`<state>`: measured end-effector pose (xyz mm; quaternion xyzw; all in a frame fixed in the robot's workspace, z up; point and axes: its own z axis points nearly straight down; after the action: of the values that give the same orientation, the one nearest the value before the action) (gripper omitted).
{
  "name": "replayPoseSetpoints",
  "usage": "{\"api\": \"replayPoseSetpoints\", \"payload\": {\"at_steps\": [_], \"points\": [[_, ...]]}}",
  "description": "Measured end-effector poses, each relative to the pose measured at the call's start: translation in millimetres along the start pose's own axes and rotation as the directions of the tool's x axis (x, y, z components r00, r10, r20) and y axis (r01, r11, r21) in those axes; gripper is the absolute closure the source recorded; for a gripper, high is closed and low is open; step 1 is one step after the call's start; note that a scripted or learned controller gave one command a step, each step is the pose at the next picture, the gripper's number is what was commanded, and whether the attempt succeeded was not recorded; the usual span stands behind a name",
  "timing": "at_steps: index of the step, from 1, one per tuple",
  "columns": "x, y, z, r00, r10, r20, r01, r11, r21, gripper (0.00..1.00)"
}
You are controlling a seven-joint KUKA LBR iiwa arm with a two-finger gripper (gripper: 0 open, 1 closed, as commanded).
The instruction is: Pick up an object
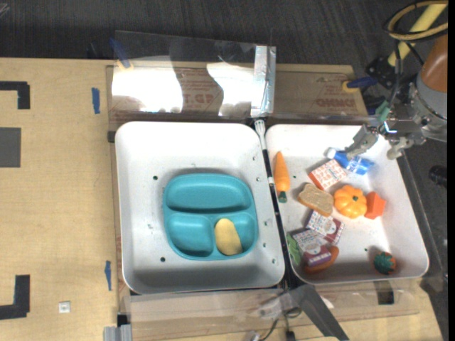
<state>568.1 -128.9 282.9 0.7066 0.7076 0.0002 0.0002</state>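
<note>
Open-fingered and empty, the gripper (pixel 379 143) hovers above the right bin (pixel 416 222), near a blue packet (pixel 353 162), small pumpkin (pixel 350 201) and carrot (pixel 281 172).

I count two white bins (pixel 135 141), one teal tray (pixel 206 194), one potato (pixel 228 236), one carrot (pixel 281 174), one pumpkin (pixel 350 201), one bread slice (pixel 316 199).

the arm (pixel 434 84) is cut off by the right edge.

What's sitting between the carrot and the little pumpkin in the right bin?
In the camera view, a slice of bread lies between the carrot and the pumpkin, with a small printed packet just above that line.
</note>
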Motion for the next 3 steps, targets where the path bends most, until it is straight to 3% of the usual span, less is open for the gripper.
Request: {"api": "replayPoseSetpoints", "payload": {"at_steps": [1, 2, 3], "points": [[-5.0, -30.8, 116.4, 0.998, 0.069, -0.001, -0.069, 0.998, 0.009, 0.0], [-45.8, -16.2, 174.0, 0.998, 0.057, -0.001, -0.057, 0.998, 0.003, 0.0], [-47.8, -11.1, 155.4, 0.998, 0.059, 0.002, -0.059, 0.998, -0.016, 1.0]]}}
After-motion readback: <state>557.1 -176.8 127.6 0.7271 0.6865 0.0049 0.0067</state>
